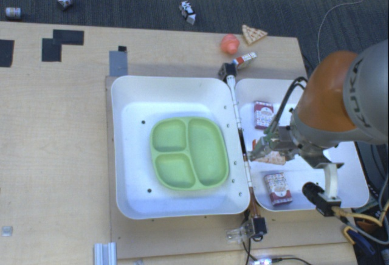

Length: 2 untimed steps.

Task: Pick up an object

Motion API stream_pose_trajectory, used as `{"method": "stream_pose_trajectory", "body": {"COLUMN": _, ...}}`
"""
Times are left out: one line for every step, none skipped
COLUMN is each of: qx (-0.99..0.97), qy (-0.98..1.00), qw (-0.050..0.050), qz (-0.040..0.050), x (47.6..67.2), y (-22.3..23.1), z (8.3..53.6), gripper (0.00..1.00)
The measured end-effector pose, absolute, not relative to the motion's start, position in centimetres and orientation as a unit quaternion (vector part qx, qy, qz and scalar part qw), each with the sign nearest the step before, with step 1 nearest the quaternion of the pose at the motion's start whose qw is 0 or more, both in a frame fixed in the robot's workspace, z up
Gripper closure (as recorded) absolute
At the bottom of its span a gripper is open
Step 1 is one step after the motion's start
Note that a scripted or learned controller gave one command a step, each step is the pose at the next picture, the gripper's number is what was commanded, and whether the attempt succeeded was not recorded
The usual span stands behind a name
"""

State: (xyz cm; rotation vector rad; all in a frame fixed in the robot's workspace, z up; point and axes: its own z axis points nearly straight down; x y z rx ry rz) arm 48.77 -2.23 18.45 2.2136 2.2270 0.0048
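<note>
hand (262, 149) low in the right bin (352, 154), over a tan object (271, 158) between two red packets; grip state unclear.

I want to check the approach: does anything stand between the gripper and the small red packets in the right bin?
Nothing visible blocks it. The gripper hangs low over the right bin, between the upper red packet and the lower red packet, beside a flat tan item.

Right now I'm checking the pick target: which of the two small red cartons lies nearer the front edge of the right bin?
The red carton below the gripper; the other carton lies toward the bin's far end.
</note>
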Motion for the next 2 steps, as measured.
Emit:
{"method": "stream_pose_trajectory", "body": {"qx": 0.705, "qy": 0.709, "qw": 0.001, "qz": 0.0017, "x": 48.8, "y": 0.4, "z": 18.5, "gripper": 1.0}}
{"method": "stream_pose_trajectory", "body": {"qx": 0.706, "qy": 0.708, "qw": 0.001, "qz": 0.0009, "x": 48.7, "y": -3.4, "z": 18.5, "gripper": 1.0}}
